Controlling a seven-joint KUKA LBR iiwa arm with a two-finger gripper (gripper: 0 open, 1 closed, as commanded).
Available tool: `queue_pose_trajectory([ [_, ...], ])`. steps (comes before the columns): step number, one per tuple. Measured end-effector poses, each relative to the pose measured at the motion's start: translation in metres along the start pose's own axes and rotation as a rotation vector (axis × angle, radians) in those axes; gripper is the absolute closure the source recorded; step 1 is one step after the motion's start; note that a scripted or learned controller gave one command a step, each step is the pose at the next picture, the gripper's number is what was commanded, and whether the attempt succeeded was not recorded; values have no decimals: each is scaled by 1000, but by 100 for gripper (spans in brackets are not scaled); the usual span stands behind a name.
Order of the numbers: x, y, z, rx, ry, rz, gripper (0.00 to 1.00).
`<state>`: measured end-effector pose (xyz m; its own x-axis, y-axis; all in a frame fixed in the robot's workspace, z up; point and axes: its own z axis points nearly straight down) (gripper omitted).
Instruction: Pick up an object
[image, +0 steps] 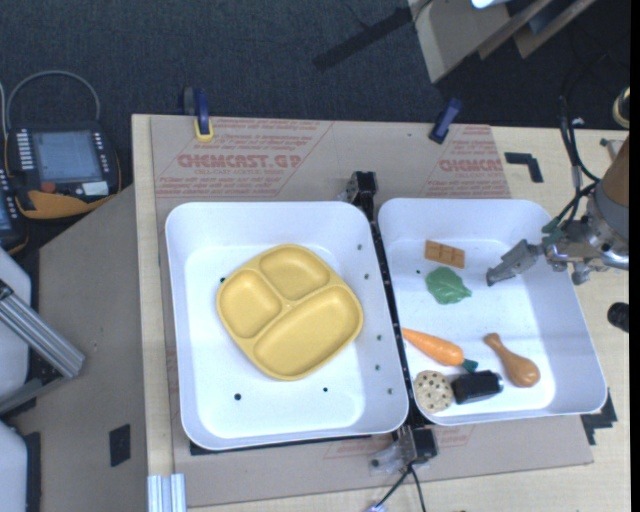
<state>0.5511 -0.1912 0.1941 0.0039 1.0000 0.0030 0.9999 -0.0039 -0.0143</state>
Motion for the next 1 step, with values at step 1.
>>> queue_pose_trajectory([
  [1, 1, 3, -8, -14, -3, -4, 0],
])
